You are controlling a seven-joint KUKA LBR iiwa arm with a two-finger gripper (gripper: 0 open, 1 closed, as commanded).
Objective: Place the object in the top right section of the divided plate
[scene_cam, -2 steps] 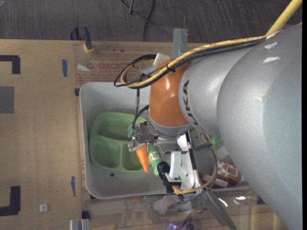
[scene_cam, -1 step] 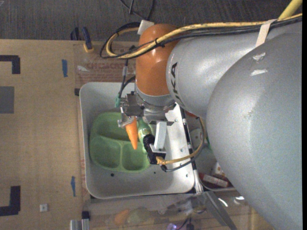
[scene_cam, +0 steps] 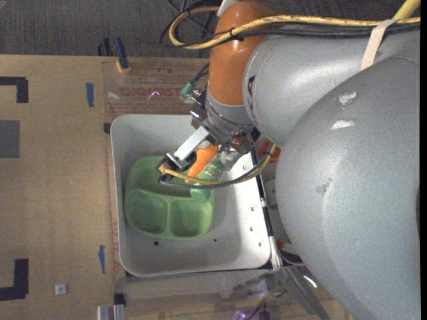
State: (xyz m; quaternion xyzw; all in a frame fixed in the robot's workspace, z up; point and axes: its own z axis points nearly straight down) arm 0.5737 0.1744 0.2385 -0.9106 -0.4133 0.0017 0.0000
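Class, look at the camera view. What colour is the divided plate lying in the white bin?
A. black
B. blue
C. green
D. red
C: the divided plate, resting on the floor of the white bin, is plainly light green across all its compartments.

1 camera sits above the counter (scene_cam: pixel 53 179), looking down at a slant on a white bin (scene_cam: pixel 200 255); the arm (scene_cam: pixel 347 152) looms close from the right.
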